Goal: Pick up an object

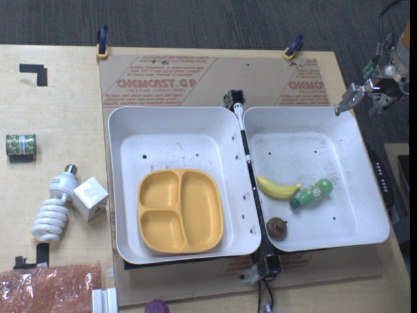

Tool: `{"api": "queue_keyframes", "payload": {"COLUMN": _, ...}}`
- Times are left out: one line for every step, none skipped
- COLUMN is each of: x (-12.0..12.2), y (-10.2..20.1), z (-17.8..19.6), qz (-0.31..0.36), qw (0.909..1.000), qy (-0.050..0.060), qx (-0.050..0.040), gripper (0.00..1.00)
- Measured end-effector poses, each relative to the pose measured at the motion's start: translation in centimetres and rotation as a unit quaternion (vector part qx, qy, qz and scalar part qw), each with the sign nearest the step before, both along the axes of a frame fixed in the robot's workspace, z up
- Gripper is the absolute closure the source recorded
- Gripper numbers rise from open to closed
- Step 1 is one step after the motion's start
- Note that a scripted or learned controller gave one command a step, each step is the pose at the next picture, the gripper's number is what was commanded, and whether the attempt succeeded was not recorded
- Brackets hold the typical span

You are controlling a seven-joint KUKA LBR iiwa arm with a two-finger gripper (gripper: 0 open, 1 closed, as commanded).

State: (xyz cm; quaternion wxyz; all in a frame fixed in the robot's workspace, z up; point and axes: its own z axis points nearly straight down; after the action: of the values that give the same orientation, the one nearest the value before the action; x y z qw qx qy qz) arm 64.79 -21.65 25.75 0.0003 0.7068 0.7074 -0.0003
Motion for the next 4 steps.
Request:
{"api": "queue_keyframes", "payload": {"x": 1.2, "y": -0.1, "z": -16.5, "qz": 0.003, "qw": 1.0000, "qy": 0.001, "qx": 0.0046, "gripper": 0.00}}
{"api": "queue_keyframes", "payload": {"x": -4.4, "y": 6.2, "z": -16.5, "qz": 0.000, "qw": 1.0000, "qy": 0.000, "qx": 0.0000, "gripper": 0.00}}
{"api": "queue_keyframes", "payload": {"x": -9.7, "y": 7.0, "z": -16.5, "qz": -0.001, "qw": 1.0000, "qy": 0.000, "qx": 0.0003, "gripper": 0.00}}
{"api": "queue_keyframes", "payload": {"x": -14.6, "y": 9.8, "z": -16.5, "qz": -0.002, "qw": 1.0000, "qy": 0.000, "qx": 0.0005, "gripper": 0.00}}
